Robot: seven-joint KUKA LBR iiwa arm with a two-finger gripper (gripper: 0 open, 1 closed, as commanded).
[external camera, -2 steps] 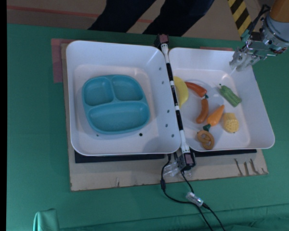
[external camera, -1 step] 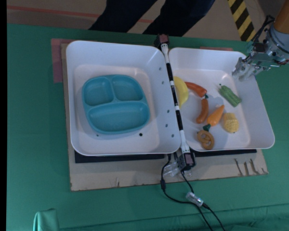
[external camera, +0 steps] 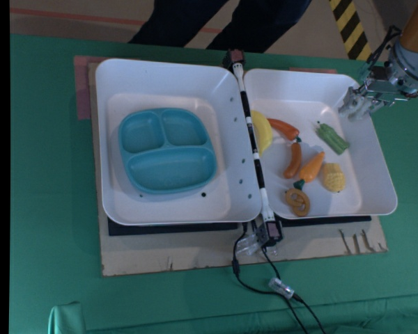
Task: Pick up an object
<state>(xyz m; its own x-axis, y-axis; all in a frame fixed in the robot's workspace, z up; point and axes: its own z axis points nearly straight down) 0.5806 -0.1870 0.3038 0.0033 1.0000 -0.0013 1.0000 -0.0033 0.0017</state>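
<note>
A: Where's the gripper (external camera: 355, 108) from where you stand?

B: Over the right bin (external camera: 376, 179), at about one o'clock of it, near the far right rim. Its fingers point down with only a narrow gap between them, and nothing sits in that gap.

A: And the things to pick?

B: All in the right bin. A green piece (external camera: 332, 138) lies just at seven o'clock of the gripper, apart from it. A red pepper (external camera: 284, 127) is at nine o'clock of the green one, beside a yellow piece (external camera: 262, 131) by the divider. Below those, two orange carrots (external camera: 293, 160) (external camera: 311, 167), a corn cob (external camera: 334, 177), and a brown pretzel (external camera: 298, 201) at six o'clock.

A: The left bin (external camera: 125, 89)?

B: A blue tray (external camera: 166, 150), three compartments, lying flat in the middle.
</note>
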